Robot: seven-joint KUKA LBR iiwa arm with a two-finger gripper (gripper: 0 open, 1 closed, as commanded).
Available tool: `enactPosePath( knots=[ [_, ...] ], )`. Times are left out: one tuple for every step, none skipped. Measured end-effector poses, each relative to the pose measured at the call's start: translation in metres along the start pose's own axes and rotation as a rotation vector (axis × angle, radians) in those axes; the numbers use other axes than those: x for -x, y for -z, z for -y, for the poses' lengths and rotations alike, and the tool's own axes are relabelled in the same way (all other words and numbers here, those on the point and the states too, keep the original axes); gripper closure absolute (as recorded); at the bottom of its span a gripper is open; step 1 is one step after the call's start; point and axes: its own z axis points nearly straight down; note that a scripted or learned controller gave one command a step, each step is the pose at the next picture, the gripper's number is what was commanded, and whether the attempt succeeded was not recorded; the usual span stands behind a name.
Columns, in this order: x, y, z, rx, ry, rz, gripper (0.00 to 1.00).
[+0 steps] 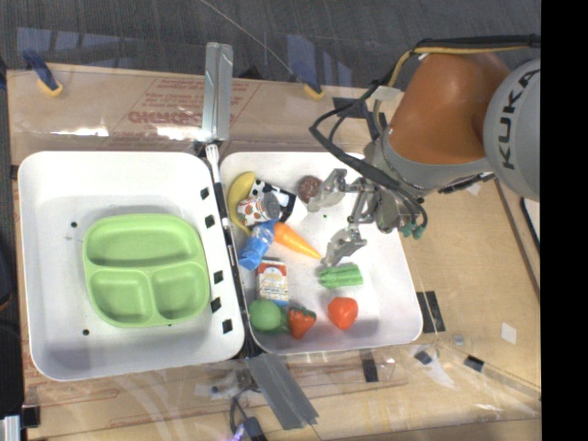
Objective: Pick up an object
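Gripper (335, 219) nearest lens, over right bin (395, 288); fingers spread wide, nothing between. Just below: one green ridged block (340, 276), one orange carrot (296, 239), one red tomato (343, 311), one strawberry (301, 321). Small carton (273, 279) label unreadable. Left bin (46, 246): one green three-compartment tray (145, 268).

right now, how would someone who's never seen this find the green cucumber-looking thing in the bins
Look in the right bin, the one crowded with toy food. Just below the gripper, right of the orange carrot, lies a short ridged green piece. It is oblong, unlike the round green ball and the red tomato nearby.
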Motion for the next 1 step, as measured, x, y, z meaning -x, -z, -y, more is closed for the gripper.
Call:
enactPosePath(
  knots=[
    [0.0383, -0.1276, -0.0096, 0.0, 0.173, 0.005, 0.0]
  ],
)
